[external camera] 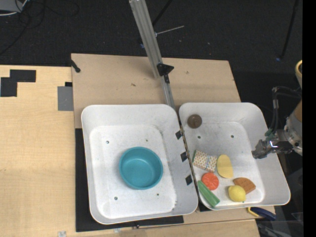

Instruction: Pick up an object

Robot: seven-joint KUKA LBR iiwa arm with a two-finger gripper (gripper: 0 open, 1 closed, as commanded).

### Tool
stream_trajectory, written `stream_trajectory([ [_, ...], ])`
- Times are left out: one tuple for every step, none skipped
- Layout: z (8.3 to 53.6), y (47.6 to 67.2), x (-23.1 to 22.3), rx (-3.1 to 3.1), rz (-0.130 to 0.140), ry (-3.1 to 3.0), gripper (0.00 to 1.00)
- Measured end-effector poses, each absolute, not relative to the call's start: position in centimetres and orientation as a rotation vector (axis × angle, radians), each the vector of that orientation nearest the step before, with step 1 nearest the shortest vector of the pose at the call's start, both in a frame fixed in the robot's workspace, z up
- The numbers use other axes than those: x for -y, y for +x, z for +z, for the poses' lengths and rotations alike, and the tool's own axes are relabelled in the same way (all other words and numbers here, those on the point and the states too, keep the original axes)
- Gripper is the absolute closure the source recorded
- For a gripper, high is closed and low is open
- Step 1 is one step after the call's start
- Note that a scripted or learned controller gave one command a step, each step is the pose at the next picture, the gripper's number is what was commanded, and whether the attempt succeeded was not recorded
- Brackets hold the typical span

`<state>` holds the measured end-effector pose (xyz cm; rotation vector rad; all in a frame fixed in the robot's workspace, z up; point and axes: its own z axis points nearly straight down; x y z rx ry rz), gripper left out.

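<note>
No text, label, brand, number or sign can be read anywhere. The patterned block (204,160) in the right bin (256,117) carries a speckled print, but it is too small and blurred to tell whether it holds any lettering. The dark rectangles (17,80) on the pale board at the left are plain shapes with no writing on them.
</note>
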<state>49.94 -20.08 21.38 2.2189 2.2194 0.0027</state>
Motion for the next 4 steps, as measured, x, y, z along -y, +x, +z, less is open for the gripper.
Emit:
stream_trajectory([
  [22.5, 50.5, 15.4, -2.226, 0.001, 2.217, 1.00],
  [21.8, 51.4, 9.6, -2.228, 0.000, 2.217, 1.00],
  [21.2, 52.3, 4.2, -2.227, 0.000, 2.218, 1.00],
  [22.8, 52.7, -1.2, -2.226, 0.001, 2.217, 1.00],
])
